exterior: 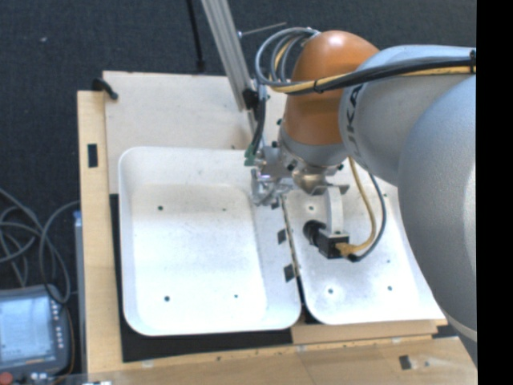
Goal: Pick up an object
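camera view: arm extended from the right, covering much of right bin. gripper sat at the seam between the bins, over the right rim of left bin, toward its far end. gripper open or closed: could not tell. where the object lay: could not tell.

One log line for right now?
arm: in from right | gripper: over divide between left bin and right bin | grasp: unconfirmed
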Controlling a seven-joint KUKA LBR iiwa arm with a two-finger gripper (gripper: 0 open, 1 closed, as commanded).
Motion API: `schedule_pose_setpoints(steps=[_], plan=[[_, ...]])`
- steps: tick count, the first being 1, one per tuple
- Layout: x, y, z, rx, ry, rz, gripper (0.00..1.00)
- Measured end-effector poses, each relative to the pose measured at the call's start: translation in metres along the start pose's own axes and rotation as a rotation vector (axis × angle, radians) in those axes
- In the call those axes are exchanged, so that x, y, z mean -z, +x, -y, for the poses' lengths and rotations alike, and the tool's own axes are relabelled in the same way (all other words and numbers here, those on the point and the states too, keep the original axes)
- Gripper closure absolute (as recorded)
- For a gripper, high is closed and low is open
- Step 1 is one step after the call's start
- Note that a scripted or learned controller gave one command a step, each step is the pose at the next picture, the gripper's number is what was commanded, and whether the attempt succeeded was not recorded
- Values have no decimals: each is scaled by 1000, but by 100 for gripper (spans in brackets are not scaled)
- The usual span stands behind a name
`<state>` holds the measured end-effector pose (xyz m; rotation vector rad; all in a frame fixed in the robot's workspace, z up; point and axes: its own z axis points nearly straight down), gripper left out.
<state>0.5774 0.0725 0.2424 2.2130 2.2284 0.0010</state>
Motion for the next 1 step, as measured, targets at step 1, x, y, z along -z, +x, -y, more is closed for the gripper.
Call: schedule_pose_setpoints(steps=[1], plan=[[1, -4, 0, -4, 1, 2, 0]])
